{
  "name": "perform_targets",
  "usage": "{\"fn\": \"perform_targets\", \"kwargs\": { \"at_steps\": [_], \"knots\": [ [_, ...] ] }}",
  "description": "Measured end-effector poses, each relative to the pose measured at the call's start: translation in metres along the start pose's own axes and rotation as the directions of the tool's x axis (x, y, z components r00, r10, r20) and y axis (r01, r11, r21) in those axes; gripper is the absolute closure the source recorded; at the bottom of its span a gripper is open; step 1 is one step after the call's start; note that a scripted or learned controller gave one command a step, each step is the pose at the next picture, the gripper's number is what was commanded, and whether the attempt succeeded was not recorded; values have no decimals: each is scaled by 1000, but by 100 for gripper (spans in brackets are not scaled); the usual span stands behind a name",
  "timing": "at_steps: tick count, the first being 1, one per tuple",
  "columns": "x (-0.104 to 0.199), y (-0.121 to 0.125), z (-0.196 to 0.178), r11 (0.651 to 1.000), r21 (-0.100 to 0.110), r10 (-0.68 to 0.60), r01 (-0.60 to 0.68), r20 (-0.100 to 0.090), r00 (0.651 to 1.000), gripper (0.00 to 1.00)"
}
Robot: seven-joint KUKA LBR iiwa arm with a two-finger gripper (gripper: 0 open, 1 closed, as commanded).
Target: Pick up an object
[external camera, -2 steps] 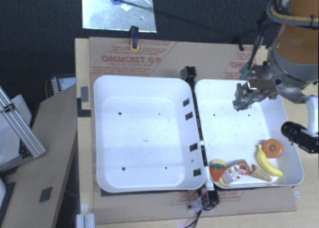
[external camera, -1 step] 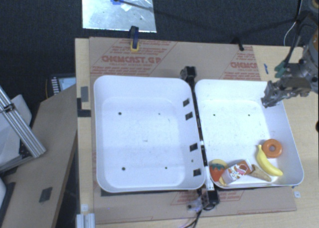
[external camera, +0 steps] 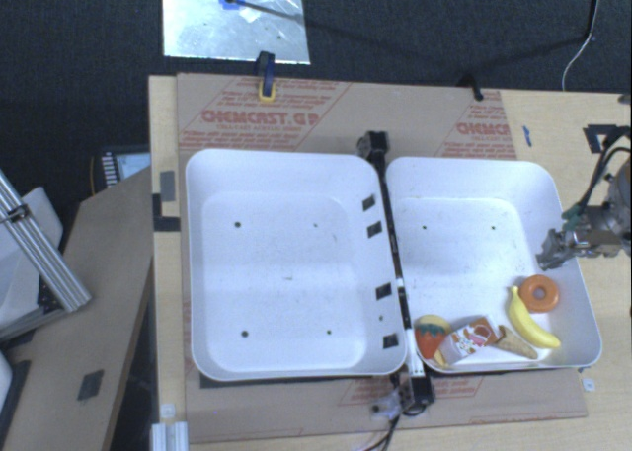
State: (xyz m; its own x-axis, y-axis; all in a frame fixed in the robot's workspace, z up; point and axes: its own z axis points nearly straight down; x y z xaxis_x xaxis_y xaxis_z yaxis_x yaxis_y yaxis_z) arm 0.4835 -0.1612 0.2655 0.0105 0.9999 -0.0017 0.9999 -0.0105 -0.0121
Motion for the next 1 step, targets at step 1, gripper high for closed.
{"fn": "perform_targets", "kwargs": {
  "at_steps": [1],
  "knots": [
    [-49,3,10,1000,-14,-7,7,1,1000,100]
  ]
}}
